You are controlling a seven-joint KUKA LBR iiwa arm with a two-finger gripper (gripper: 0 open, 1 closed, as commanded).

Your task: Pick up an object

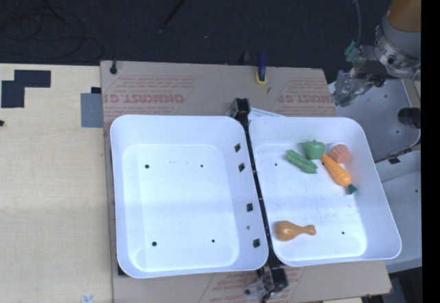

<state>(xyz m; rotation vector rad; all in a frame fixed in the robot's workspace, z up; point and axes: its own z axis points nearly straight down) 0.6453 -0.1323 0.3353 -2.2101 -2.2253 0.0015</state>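
The toy carrot (337, 171) lies in the right bin (381, 222), touching a pink toy (339, 153), with two green toys (307, 154) just beside it. A tan drumstick toy (294, 229) lies by itself near the front. That one looks easiest to grab, since nothing crowds it. The gripper (346, 88) hangs outside the bin, past its far right corner. It is small and dark, so I cannot tell how it is set. The arm (404, 3) is cut off at the top.

Toys (323, 161) crowd right bin's (375, 157) far corner.
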